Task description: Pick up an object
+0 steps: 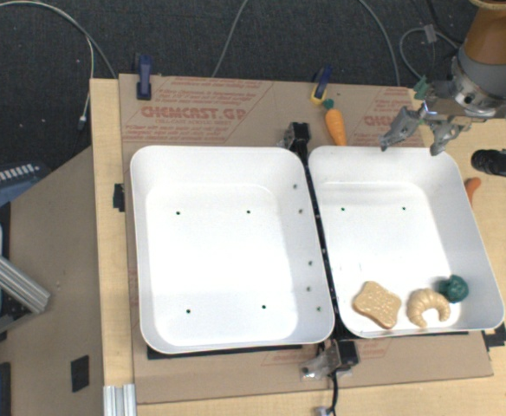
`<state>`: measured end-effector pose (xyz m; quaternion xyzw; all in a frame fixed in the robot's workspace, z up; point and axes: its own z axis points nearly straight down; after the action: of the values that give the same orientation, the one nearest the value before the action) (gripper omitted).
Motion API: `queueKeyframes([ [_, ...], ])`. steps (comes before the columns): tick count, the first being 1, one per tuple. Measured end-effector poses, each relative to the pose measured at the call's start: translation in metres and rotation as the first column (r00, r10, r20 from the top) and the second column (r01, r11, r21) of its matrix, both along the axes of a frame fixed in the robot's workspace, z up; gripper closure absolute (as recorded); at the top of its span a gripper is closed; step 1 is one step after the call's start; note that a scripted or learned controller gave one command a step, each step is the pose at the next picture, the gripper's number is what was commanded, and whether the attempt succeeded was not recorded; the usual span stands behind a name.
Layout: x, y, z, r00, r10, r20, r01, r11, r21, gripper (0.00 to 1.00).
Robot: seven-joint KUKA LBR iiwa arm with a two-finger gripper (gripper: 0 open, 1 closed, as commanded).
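Spread, empty jaws [418, 134] hover upper right; tan plastic croissant [430, 307] lies far below, lower right of right white bin [392, 232].

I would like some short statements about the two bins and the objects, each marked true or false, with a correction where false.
1. The cracker, the croissant and the dark green object lie in the right bin. True.
2. The three objects lie along the far edge of that bin. False: they lie along its near edge, toward the near right corner.
3. The end effector holds the croissant. False: it is above the right bin's far edge, with nothing between its fingers.
4. The carrot lies on the board behind the bins. True.
5. The cracker lies in the left bin. False: it lies in the right bin.
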<state>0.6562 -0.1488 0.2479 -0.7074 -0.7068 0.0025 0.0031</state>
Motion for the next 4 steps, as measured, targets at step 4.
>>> queueKeyframes([
  [4, 0.003, 0.01, -0.164, 1.0, 0.001, 0.004, -0.001, 1.0, 0.0, 0.0],
])
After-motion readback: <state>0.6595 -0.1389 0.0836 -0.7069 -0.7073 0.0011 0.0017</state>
